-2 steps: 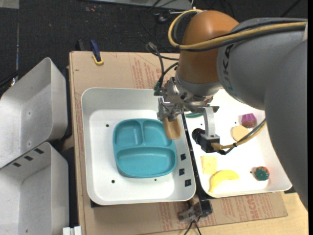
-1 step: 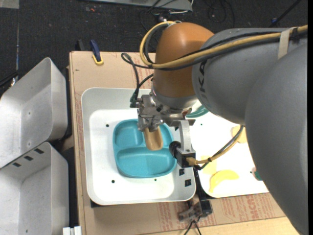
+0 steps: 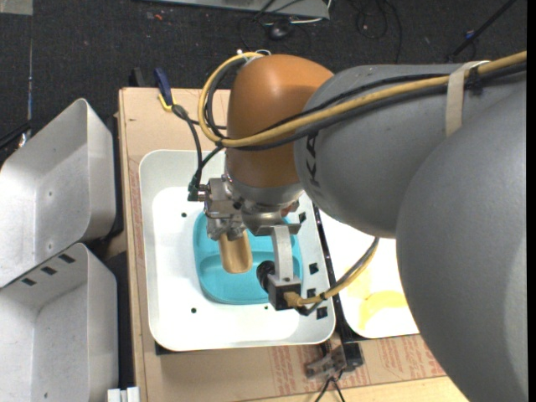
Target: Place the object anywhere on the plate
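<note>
Teal plate [image 3: 219, 285] in left bin [image 3: 167, 224], near its front-right corner. Claw [image 3: 237, 254] low over plate; grip state: cannot tell. Object unseen, likely under wrist. Risk: drop lands on bin floor off plate edge.

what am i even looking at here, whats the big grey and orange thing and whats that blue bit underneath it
You are looking down from a camera fixed above a workbench. The big grey and orange shape is a robot arm, reaching in from the right and hanging so close under the camera that it covers much of the scene. Cables run along it. At its lower end sits the gripper, the part meant to pick things up; from this angle I cannot tell whether it holds anything. Below it is a shallow white bin, and in that bin lies a turquoise plate, the blue bit you noticed. A second white bin sits to the right, mostly hidden by the arm, with something pale yellow inside.
</note>
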Motion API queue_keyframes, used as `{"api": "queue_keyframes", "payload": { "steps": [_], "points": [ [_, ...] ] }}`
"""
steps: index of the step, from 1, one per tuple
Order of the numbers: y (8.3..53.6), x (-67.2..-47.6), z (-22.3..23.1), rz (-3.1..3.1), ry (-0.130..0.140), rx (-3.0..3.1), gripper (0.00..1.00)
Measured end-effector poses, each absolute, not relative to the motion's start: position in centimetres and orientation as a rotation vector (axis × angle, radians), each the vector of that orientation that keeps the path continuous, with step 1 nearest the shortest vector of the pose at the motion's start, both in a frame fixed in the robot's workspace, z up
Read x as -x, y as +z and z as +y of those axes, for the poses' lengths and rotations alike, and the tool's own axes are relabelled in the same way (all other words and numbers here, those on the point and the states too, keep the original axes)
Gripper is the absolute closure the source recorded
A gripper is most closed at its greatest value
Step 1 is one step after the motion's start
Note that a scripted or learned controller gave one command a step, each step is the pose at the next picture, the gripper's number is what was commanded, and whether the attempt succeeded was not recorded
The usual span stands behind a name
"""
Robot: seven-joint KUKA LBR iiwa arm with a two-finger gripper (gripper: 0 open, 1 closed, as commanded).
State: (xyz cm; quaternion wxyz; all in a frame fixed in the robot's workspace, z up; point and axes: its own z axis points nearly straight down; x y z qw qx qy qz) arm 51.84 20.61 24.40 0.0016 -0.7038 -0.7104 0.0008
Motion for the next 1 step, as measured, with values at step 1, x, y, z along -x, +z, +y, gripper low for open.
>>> {"api": "queue_keyframes", "payload": {
  "steps": [1],
  "points": [
    [24.42, -52.0, 20.25, -2.223, 0.002, 2.219, 0.0]
  ]
}}
